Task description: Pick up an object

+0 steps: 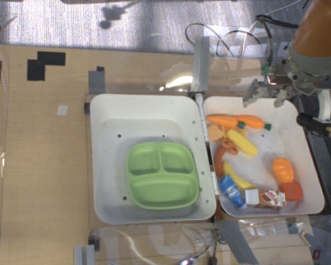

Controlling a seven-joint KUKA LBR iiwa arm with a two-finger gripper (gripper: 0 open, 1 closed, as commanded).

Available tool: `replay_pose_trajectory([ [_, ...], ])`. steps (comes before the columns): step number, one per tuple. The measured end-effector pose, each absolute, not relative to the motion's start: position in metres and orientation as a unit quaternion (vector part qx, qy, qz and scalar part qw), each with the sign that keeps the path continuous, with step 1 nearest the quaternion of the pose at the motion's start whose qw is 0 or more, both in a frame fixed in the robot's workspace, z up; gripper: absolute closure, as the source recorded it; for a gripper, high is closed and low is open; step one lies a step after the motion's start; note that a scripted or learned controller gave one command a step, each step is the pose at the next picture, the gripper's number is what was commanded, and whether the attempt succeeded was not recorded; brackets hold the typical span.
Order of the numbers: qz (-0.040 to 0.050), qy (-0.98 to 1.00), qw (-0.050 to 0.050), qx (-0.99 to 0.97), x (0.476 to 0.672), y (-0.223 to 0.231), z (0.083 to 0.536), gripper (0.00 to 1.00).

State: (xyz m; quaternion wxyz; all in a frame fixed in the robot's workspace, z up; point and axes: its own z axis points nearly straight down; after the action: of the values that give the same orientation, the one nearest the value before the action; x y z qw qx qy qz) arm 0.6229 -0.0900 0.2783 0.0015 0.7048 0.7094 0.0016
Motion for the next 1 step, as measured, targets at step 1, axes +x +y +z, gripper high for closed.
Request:
replay_pose_trajectory([
  [1,0.0013,0.794,0.002,0.608,0.6204,-0.1279,0.0977,0.00],
])
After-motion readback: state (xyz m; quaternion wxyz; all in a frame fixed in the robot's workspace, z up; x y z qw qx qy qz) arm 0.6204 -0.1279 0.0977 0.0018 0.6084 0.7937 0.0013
